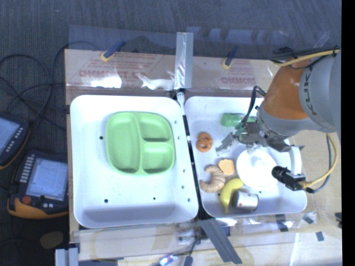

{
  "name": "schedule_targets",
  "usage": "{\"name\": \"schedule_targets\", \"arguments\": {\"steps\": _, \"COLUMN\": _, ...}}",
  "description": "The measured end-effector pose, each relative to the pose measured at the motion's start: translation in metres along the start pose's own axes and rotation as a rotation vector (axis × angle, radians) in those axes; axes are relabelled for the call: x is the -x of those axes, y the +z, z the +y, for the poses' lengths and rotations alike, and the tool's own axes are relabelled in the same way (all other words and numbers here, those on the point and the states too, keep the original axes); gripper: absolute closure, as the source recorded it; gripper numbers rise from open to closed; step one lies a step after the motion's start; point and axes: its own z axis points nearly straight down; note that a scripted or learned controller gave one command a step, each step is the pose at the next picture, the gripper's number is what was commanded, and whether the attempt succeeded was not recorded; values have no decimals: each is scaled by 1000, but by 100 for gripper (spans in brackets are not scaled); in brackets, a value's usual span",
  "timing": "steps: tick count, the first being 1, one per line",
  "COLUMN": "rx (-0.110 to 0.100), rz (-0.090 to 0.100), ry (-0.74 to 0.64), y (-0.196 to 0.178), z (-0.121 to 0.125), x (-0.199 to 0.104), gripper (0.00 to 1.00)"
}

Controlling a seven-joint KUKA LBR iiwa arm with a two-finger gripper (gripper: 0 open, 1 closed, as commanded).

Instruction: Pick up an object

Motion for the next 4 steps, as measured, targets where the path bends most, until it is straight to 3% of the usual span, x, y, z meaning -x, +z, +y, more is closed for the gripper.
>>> {"name": "schedule_targets", "arguments": {"steps": 1, "rx": -2, "rz": 2, "ry": 18, "y": -29, "z": -45, "x": -48, "gripper": 0}}
{"name": "schedule_targets", "arguments": {"steps": 2, "rx": 1, "rz": -2, "ry": -3, "y": -92, "z": -42, "x": -59, "gripper": 0}}
{"name": "schedule_targets", "arguments": {"steps": 3, "rx": -1, "rz": 1, "ry": 100, "y": -92, "z": -63, "x": -59, "gripper": 0}}
{"name": "schedule_targets", "arguments": {"steps": 4, "rx": -2, "rz": 0, "ry": 79, "y": -28, "z": -64, "x": -59, "gripper": 0}}
